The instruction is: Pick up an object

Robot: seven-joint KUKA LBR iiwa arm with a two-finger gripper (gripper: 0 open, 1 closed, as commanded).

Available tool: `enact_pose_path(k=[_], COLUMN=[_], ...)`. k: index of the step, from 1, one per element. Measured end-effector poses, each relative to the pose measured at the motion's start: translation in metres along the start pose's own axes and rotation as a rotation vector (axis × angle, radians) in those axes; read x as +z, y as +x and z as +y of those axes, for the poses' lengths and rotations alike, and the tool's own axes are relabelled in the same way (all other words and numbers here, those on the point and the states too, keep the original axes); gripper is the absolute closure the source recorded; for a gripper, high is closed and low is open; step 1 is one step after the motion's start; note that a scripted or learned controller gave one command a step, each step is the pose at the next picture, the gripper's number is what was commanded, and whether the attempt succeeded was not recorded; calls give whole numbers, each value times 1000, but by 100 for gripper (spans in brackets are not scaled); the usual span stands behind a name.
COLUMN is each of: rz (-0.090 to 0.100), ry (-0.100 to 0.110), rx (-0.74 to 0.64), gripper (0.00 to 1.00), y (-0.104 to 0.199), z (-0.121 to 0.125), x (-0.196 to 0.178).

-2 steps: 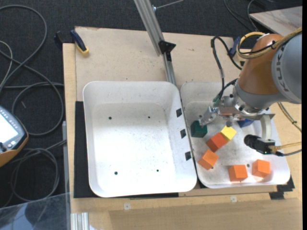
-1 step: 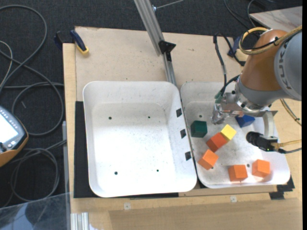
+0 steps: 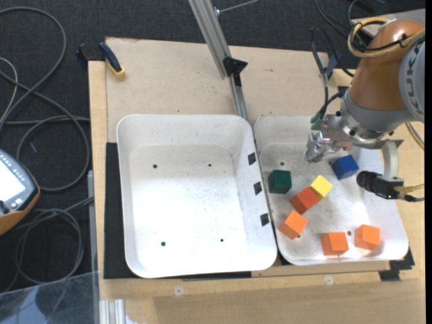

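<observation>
The right bin (image 3: pixel 287 130) holds several small blocks. A dark green cube (image 3: pixel 280 181) lies near its left side. Beside it sit a yellow cube (image 3: pixel 322 185) and a red-orange block (image 3: pixel 305 199). A blue cube (image 3: pixel 345 167) lies just right of my gripper (image 3: pixel 315 152). Three orange cubes rest lower down: one (image 3: pixel 293 224) at the left, two (image 3: pixel 334 243) (image 3: pixel 368 236) near the front edge. My gripper hangs over the bin's upper middle, above bare floor, left of the blue cube. Nothing shows between its fingers.
The left bin (image 3: pixel 138 137) sits beside the right one, with black clips (image 3: pixel 256 187) along the shared edge. A slanted metal pole (image 3: pixel 216 32) rises behind the bins. Cables and a black connector (image 3: pixel 378 183) trail at the right.
</observation>
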State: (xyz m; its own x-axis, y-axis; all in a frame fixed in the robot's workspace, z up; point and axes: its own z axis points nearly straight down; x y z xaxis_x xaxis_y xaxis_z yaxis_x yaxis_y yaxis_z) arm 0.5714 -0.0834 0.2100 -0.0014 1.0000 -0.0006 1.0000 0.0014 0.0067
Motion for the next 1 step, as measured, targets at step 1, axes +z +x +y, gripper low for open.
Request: enact_pose_path(k=[1], rz=[1], ry=[4], rx=[0], gripper=[100], y=[0], z=[1], x=[-2])
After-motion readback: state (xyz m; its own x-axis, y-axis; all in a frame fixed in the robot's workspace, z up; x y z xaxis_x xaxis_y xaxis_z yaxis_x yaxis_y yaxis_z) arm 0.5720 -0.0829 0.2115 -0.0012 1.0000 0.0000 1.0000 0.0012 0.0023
